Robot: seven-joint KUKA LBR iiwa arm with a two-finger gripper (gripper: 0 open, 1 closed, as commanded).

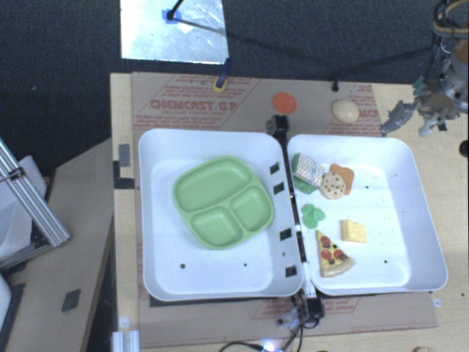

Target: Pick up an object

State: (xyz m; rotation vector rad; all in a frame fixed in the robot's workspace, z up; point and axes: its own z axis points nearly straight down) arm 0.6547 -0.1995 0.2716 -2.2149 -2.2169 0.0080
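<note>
Beyond the right bin's [410, 196] far right corner, the gripper [412, 118] hangs above the bench with its two fingers spread wide, holding nothing. Inside that smooth white bin lie a triangular pizza slice [333, 255], a cheese cube [354, 232] and a round cookie [333, 185], with bare floor toward its right wall.

In the right bin I see five small toy foods lying flat: a triangular pizza slice with red toppings [333, 255] near the front, a yellow cheese wedge [355, 232] just behind it, a green leafy piece [314, 215] by the divider, a round chocolate-chip cookie [333, 185] overlapping an orange-brown piece, and a speckled silvery wrapped block [308, 170] toward the back
</note>
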